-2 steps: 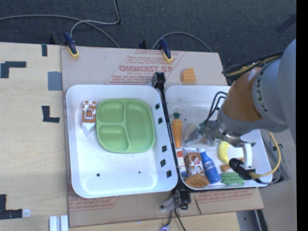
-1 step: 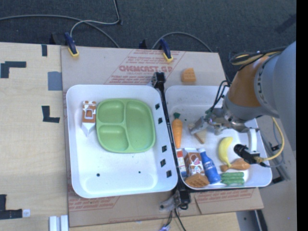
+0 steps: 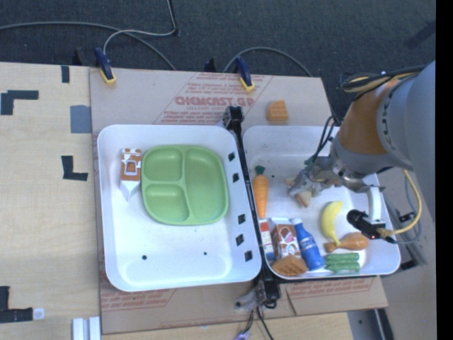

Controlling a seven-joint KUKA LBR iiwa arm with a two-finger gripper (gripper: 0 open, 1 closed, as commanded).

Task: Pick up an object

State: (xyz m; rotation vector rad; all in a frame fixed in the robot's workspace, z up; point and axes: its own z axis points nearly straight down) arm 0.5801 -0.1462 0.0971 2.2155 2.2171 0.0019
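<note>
Reaches in from the right with the gripper (image 3: 306, 183) low over the upper middle of the right bin (image 3: 283, 137), just above a small tan chunk (image 3: 303, 199) on the bin floor. Cannot tell whether touching the chunk or apart from it, nor whether the grip is wide, narrow or closed on anything. Finds a carrot (image 3: 260, 194) to the left of the chunk, lying along the bin's left wall, and a banana (image 3: 330, 219) to its lower right. Crowds the near edge of that bin with a small carton (image 3: 284, 241), a blue bottle (image 3: 308, 246), a waffle (image 3: 289, 265), a green vegetable (image 3: 343, 262) and a brown drumstick (image 3: 350, 243). Holds in the left bin (image 3: 170, 275) a green divided plate (image 3: 185, 184), with another small box (image 3: 130, 167) just beside its left edge. Leaves an orange block (image 3: 277, 111) on the cardboard behind the right bin.
</note>
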